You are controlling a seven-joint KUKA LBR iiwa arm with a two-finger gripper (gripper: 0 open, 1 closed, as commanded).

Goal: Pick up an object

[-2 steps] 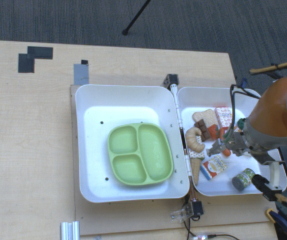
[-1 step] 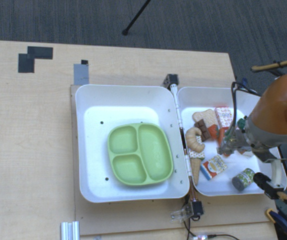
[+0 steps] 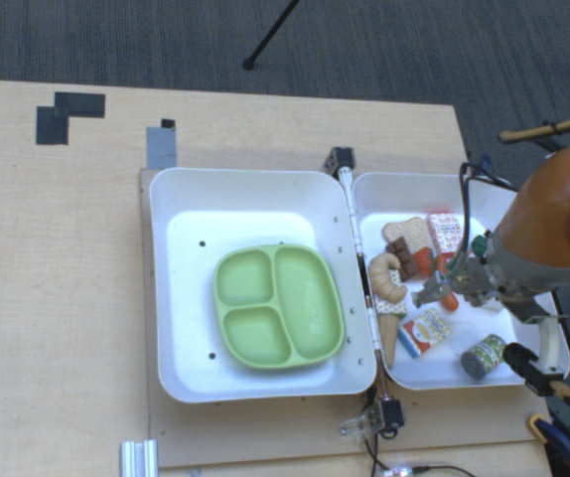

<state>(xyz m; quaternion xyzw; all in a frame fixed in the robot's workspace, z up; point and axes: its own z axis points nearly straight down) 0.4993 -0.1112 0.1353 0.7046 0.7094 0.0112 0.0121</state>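
Where the arm [image 3: 561, 225] reaches in over the right bin [image 3: 535, 381], its orange band sits above a grey wrist, and the gripper [image 3: 452, 288] hangs low over the cluttered middle of that bin. Whether the fingers are apart or together cannot be told, since the wrist and dark fittings hide them, and nothing can be seen held between them.

The things to be picked all lie in the right bin. A small orange-red piece [image 3: 450, 304] lies just beside the gripper. A croissant [image 3: 385, 276] lies near the bin's left wall, with an ice-cream cone [image 3: 389, 328] just below it, pointing toward the bin's near edge. A slice of bread [image 3: 407, 234] lies toward the bin's far side, touching a brown chocolate-like block [image 3: 407, 259], and a red-and-white packet [image 3: 445, 231] lies just to the right of the bread. A small carton [image 3: 425, 331] with red and blue print lies beside the cone, and a green-labelled can [image 3: 482, 356] lies on its side near the bin's near right corner.

The left bin [image 3: 181, 296] touches the right bin along their shared edge and holds a pale green divided plate [image 3: 278, 306] with three compartments. Both bins rest on the wooden counter [image 3: 57, 296].
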